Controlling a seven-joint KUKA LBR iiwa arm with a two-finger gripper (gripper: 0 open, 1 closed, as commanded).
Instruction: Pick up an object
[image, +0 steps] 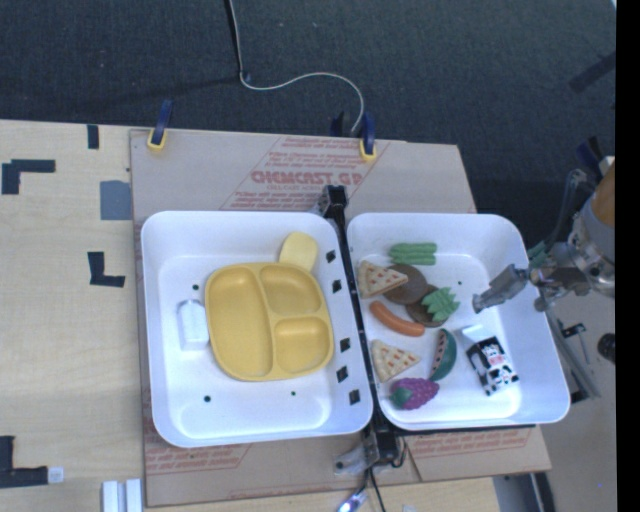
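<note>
The right bin (520, 405) holds several toy foods: green beans (412, 253), a toast triangle (380, 277), a brown piece (408, 291), a green leafy piece (441, 300), a sausage (397, 320), a second toast triangle (393, 358), a watermelon slice (443, 355), purple grapes (413, 392) and a black-and-white cow toy (491, 365). My gripper (497, 291) reaches in from the right over the bin's right half. It hangs above bare bin floor, right of the leafy piece and above the cow toy. I see nothing held in it.
The left bin (160, 400) carries a yellow divided plate (270, 320), a pale yellow round piece (298, 250) at the plate's top edge and a small white block (192, 323) to its left. A black clip strip (345, 300) runs between the bins.
</note>
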